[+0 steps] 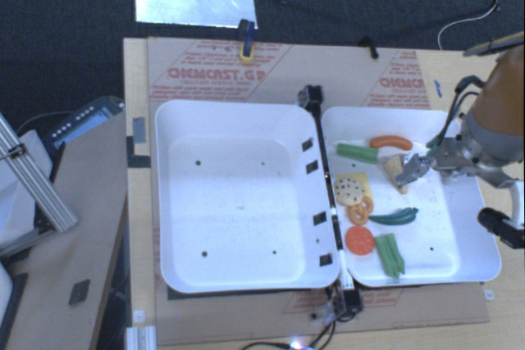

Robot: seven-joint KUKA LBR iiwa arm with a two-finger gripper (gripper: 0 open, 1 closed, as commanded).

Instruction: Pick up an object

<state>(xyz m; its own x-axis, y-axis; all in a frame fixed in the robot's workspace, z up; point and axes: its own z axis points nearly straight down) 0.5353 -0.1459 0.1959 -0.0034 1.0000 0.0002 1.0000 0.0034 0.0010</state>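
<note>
Tan wedge-shaped toy (394, 170) lies in the right bin (459, 258), directly at the tip of the tool (413, 169); I cannot tell the tool's state. It lies toward the bin's middle from the tool, long axis roughly near-to-far. Beyond lie a sausage (390, 143) and a green pepper (394, 216).

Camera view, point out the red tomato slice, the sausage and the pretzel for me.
red tomato slice (359, 240), camera view, centre of the round face.
sausage (391, 143), camera view, middle of its length.
pretzel (359, 214), camera view, on its orange loop.
</note>
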